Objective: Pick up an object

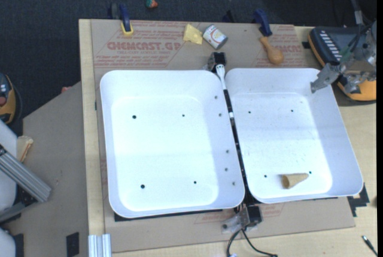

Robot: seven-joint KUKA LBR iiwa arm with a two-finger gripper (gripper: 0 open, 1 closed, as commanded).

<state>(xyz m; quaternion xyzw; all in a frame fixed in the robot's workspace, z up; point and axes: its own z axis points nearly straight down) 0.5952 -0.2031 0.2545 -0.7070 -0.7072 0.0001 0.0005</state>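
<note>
Tan wedge is lying crosswise in the right bin, well below our gripper; we cannot tell its state

Lab bench (clamped board) — white bins

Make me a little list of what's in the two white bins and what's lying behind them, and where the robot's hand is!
left bin: nothing but small dark dots
right bin: one tan cone-shaped piece near the front edge
behind the bins: yellow wedge, small box, wooden-handled tool
clamps: two blue ones at the back edge
gripper: over the right bin's back right corner
holding anything: no
</note>
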